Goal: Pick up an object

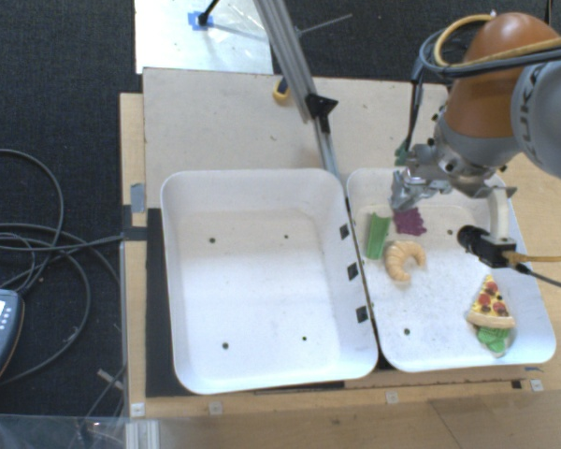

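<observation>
Purple is the colour that matters most: a small purple knobbly toy, shaped like a bunch of grapes [409, 221], lies directly beneath and just toward the camera from the metal two-finger pincer [407, 195], close enough that the fingertips seem to be at its upper edge. Whether they touch it I cannot tell, and how far the pincer stands open is hidden by the wrist and the slanting view, so I cannot say that it holds anything.

Just beside the pincer on its left-bin side lies a green stick-shaped plastic toy [379, 234], its long axis running nearly straight away from the camera, parallel to the wall between the bins. A little nearer the camera than the purple piece sits a tan curved croissant-shaped toy [405, 258], near but apart from both. Well apart, at the near outer corner of the bin, rests a toy pizza slice with red dots [490, 307] on top of a small green piece [493, 338].

All of these lie flat on the floor of the right-hand shallow white plastic bin [449, 354]. My judgement is that the purple toy is the likeliest target, and that the green stick so near could be nudged by a finger.
</observation>
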Controlling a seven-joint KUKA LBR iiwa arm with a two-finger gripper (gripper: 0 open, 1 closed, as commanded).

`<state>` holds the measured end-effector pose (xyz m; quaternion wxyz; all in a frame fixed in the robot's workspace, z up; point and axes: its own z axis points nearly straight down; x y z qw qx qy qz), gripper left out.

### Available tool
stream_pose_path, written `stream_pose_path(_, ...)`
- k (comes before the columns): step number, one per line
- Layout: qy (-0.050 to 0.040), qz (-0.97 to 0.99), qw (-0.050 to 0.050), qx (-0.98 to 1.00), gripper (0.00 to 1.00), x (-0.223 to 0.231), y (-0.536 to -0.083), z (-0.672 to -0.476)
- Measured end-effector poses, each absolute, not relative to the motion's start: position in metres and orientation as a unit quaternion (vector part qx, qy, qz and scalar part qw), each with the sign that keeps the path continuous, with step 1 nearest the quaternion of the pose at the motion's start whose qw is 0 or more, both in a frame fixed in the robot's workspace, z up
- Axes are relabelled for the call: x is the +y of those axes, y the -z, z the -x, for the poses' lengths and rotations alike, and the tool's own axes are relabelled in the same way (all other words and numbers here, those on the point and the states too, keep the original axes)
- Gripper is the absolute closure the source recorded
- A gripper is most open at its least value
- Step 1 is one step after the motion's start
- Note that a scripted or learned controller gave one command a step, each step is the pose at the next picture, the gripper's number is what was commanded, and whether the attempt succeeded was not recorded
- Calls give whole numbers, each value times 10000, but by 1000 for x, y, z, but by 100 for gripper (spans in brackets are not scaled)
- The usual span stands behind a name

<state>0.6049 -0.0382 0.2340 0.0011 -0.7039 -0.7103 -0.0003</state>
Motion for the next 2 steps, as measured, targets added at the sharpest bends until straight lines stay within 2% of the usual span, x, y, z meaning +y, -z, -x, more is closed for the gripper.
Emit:
stream_pose_path(1, 3, 7035, 16, -7107, 100, 15, -230, -575)
stream_pose_path(2, 12, 7032, 12, -7109, 100, 65, -241, -556)
